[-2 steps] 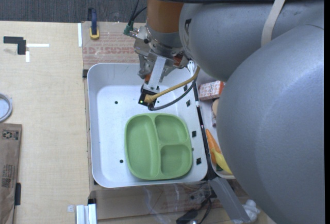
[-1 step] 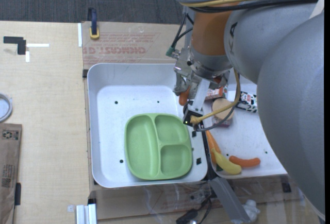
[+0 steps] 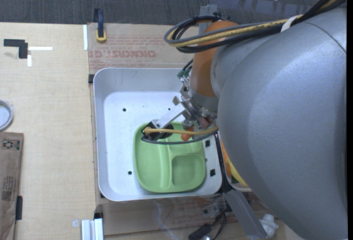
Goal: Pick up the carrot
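The gripper [image 3: 185, 122] hangs over the green plate's [image 3: 163, 171] 12 o'clock rim; whether it is spread or closed cannot be told. The carrot [image 3: 188, 136] shows at its 6 o'clock, just beside it, inside the white bin [image 3: 113, 123].

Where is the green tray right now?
In the camera view, the green tray lies in the white bin's lower right corner, its upper edge beneath the gripper.
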